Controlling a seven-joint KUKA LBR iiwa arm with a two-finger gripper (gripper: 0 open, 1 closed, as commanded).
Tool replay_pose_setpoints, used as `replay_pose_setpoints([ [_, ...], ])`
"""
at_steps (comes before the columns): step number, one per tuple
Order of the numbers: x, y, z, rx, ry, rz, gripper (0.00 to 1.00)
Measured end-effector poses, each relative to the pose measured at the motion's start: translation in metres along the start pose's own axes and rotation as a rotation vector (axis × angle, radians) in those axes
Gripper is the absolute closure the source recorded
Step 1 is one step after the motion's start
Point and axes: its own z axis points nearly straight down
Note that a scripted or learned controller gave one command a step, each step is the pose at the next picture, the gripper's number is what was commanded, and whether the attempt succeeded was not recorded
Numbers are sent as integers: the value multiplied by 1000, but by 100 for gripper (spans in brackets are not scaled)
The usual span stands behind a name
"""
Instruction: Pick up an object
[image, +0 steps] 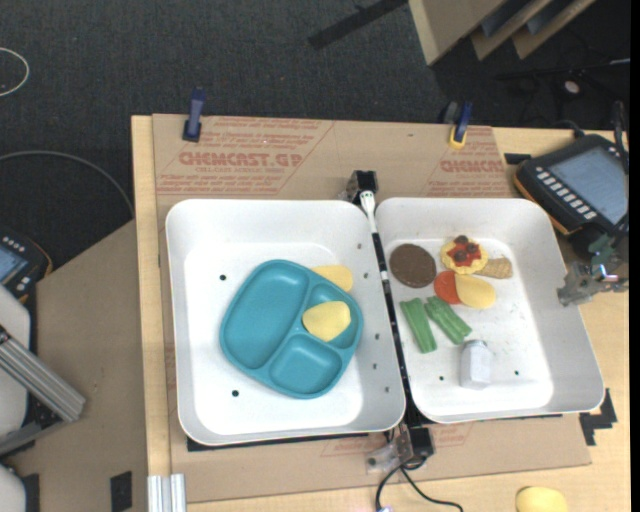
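1. Nearest, at the bottom edge of the view, a yellow object (540, 498) lies on the bench (150, 300), outside both bins.
2. Next, in the right bin (560, 385), a grey-white block (475, 363) lies near the front, with two green strips (432, 322) side by side just behind it.
3. Alongside, the left bin (190, 400) holds a teal divided tray (265, 320); a pale yellow piece (326, 319) rests in one of its compartments, and another yellow piece (335, 276) lies at the tray's far rim.
4. Farther back in the right bin, a red piece (446, 286) touches a yellow piece (477, 292), a brown disc (412, 265) lies to their left, and a red-topped item (464, 253) sits beside a tan cracker (497, 268).
5. At the right bin's outer edge, the hand (590, 278) sits partly in shadow; I cannot tell whether it is open or closed, and nothing is seen held in it.
6. Farthest, two clamps, blue (193, 115) and yellow (460, 124), grip the bench's back edge.
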Motion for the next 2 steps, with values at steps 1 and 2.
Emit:
replay_pose_setpoints([
  [1, -7, -1, 25, 7, 3, 2, 100],
  [2, 5, 0, 6, -1, 0, -1, 100],
])
